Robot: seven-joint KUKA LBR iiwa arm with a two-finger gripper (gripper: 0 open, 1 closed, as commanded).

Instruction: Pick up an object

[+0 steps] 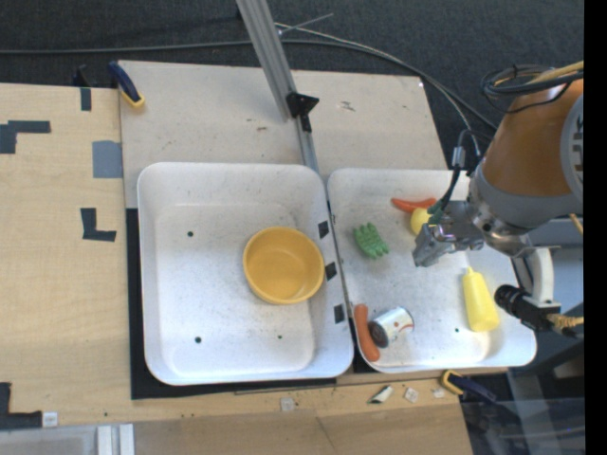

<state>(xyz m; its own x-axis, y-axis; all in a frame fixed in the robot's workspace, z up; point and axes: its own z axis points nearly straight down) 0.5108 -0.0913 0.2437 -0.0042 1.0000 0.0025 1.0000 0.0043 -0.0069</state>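
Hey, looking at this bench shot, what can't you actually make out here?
- Hand: small and dark in the camera view; whether it is open or shut can't be read.
- Yellow piece by the orange piece: partly covered by the hand, shape unclear.
- Arm: cut off by the right edge.
- Small round thing in the right bin: too small to identify.

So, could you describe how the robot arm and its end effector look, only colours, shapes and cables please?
The arm is thick and rounded, with a wide orange band and grey casing below it. A dark cable runs along its left side. The end effector is small, of dull grey metal with dark parts, and much narrower than the arm. No markings can be read on it.
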